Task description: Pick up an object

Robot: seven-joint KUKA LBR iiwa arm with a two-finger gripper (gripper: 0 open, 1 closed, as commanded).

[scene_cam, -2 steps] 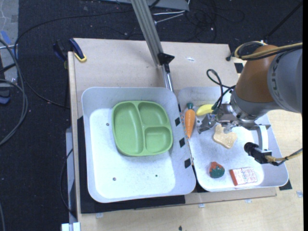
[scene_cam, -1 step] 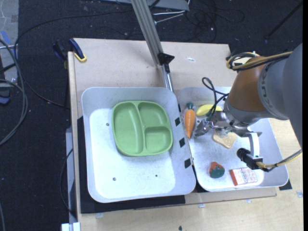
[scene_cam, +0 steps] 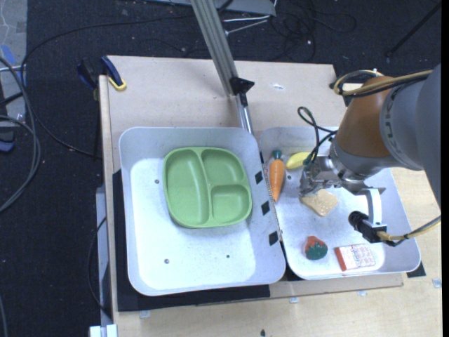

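My gripper (scene_cam: 313, 185) hangs low over the right bin (scene_cam: 403, 209), right above a tan, bread-like piece (scene_cam: 321, 203) and touching or nearly touching its top edge. An orange carrot (scene_cam: 276, 177) with a green top lies along the bin's left wall. A yellow banana-like piece (scene_cam: 297, 161) peeks out just behind the gripper. Toward the front lie a small red and green fruit (scene_cam: 316, 248) and a red and white packet (scene_cam: 358, 257). The wrist hides the fingers.
The left bin (scene_cam: 147, 258) holds a green divided plate (scene_cam: 208, 187). A metal pole (scene_cam: 219, 41) slants down to the seam between the bins. A black cable and a small black fitting (scene_cam: 359, 222) hang off the wrist over the right bin.
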